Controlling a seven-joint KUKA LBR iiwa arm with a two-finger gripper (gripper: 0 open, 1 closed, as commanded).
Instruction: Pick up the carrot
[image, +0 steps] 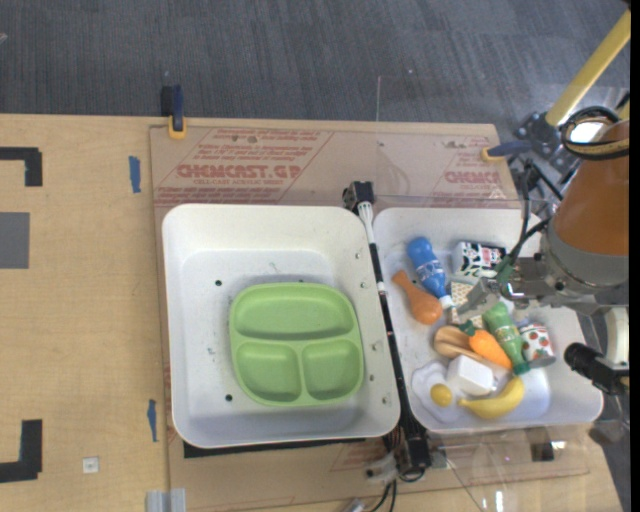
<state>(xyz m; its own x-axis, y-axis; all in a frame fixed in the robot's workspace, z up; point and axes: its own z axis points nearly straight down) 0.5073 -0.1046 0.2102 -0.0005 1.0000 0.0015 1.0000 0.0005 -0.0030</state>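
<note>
The worktop (80, 300) is carrying two white bins. The left bin (190, 240) is holding a green divided plate (296, 342). The right bin (575, 395) is holding toy food: a banana (497, 400) near, a blue bottle (427, 264) far. The carrot (489, 348) is lying at its middle, beside a green bottle (503, 331). The tool (500, 288) is hovering just beyond it; its state cannot be told.

Bright even overhead light, soft shadow under the green tray (295, 343), mild glare on the white bin (190, 250), slightly soft focus
</note>
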